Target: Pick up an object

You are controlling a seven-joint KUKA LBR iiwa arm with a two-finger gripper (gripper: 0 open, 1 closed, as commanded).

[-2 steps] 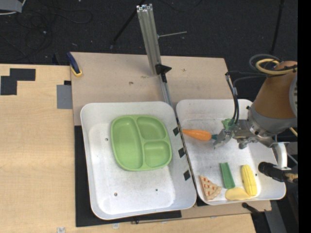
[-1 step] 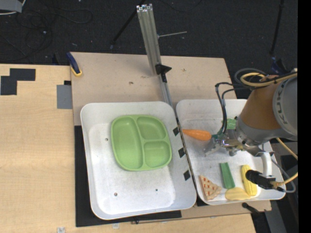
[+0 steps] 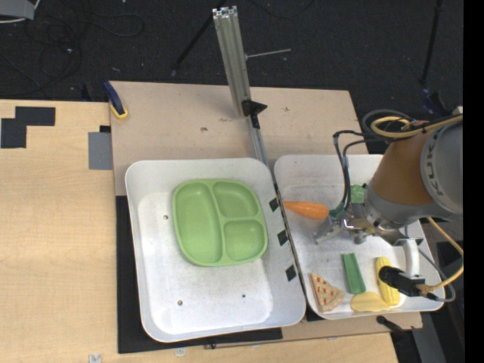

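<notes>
**Gripper low in right bin, close by the carrot**

Gripper point(image 3: 327, 231) down inside the right bin point(image 3: 302, 174), aimed left, small and blurred against the white floor. Cannot tell how wide it stands, whether anything sits in it, or whether it meets the bin floor. Just to its far-left, an orange carrot point(image 3: 306, 210) lying crosswise, thick end toward the gripper. Close, but contact too fine to make out.

Arm point(image 3: 448, 174) reaching in from the right and cut off by the picture's edge. Orange band point(image 3: 399, 181) tilted down toward the wrist, wrist low over the bin's middle. Far-right part of the right bin hidden behind the arm.

Nearer than the gripper and apart from it, a green block point(image 3: 352, 272) lying lengthwise near to far. Left of the block, by the bin's near-left corner, a triangular pizza slice point(image 3: 327, 292). Right of the slice, against the near wall, a yellow piece point(image 3: 369, 302), kind unclear.

Left bin point(image 3: 197, 301) touching the right one, with a green three-part plate point(image 3: 219, 221) in its far half. Both bins on the table point(image 3: 189, 119). Metal post point(image 3: 231, 59) rising at a slant from the far side, between the bins.
</notes>
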